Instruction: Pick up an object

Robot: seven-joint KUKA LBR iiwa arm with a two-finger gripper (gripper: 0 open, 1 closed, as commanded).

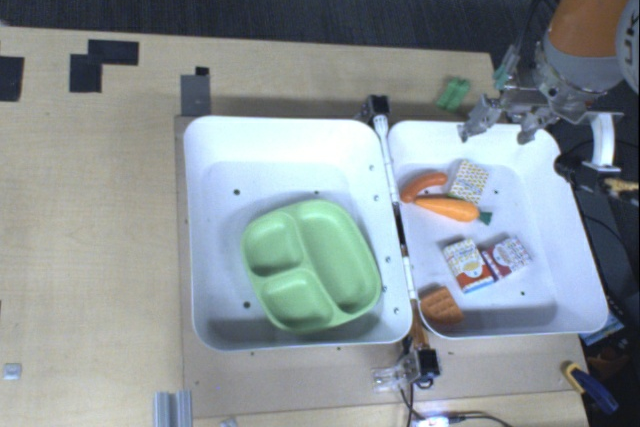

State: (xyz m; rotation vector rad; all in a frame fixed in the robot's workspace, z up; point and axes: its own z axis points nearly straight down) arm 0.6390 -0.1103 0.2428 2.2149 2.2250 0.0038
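My gripper (500, 125) hovers over the far rim of the right bin (570, 245), open, with nothing between its fingers. Below it in that bin lie an orange carrot (447, 208), a red-orange sausage (424, 183) and a small patterned box (468, 181). Nearer the front are a small carton (462, 263), a red and white packet (505, 258) and a brown bread-like piece (440, 305) in the front left corner. All of these rest on the bin floor, apart from the gripper.
The left bin (215, 175) holds a green divided plate (312, 263). A small green object (453, 93) lies on the bench just behind the right bin. The bins meet at a raised middle rim (390, 205).
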